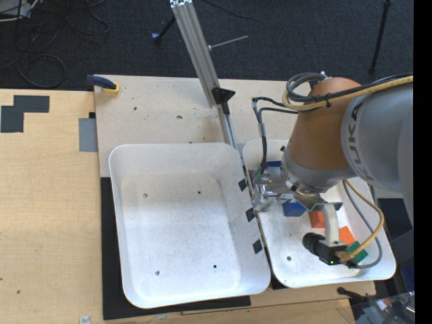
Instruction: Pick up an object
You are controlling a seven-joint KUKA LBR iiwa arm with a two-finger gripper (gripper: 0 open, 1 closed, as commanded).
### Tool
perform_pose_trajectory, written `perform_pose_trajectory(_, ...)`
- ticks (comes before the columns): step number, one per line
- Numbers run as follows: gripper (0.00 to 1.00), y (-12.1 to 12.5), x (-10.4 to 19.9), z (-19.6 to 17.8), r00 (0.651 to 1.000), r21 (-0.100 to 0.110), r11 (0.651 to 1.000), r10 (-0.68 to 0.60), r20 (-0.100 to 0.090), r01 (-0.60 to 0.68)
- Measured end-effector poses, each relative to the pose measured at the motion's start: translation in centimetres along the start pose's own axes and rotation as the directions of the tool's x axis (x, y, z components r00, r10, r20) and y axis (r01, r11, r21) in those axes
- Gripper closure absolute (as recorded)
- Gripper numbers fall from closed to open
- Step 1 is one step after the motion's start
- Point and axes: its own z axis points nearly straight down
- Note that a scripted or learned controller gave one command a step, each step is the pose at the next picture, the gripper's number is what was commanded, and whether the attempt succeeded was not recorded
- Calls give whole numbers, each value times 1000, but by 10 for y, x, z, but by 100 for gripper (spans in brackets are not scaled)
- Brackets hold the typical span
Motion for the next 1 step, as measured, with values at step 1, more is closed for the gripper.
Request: perform_pose_trajectory(1, 100, 8, 57, 7, 1000, 0, 1000, 0, 0, 0)
